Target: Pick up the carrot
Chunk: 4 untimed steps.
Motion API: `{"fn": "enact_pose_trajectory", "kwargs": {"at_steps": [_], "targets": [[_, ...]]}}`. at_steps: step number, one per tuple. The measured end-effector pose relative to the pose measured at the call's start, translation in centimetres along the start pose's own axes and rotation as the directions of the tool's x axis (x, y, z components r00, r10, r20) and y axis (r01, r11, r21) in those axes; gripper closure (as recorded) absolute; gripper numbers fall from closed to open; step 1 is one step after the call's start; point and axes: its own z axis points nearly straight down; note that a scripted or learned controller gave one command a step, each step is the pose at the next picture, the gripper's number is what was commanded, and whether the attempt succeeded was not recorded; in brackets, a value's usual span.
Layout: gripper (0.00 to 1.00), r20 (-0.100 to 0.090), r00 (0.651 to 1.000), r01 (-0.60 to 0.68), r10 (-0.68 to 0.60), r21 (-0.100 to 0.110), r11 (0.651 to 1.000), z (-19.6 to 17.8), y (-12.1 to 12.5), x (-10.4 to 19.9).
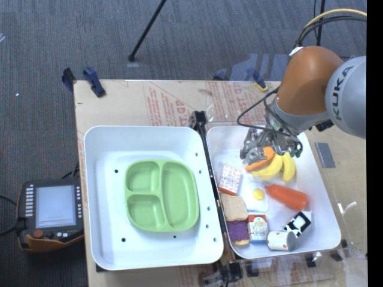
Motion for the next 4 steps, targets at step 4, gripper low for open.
{"fn": "enact_pose_trajectory", "kwargs": {"at_steps": [4], "targets": [[1.00,-0.003,0.927,0.376,-0.376,-0.006,0.927,-0.6,-3.7,12.8]]}}
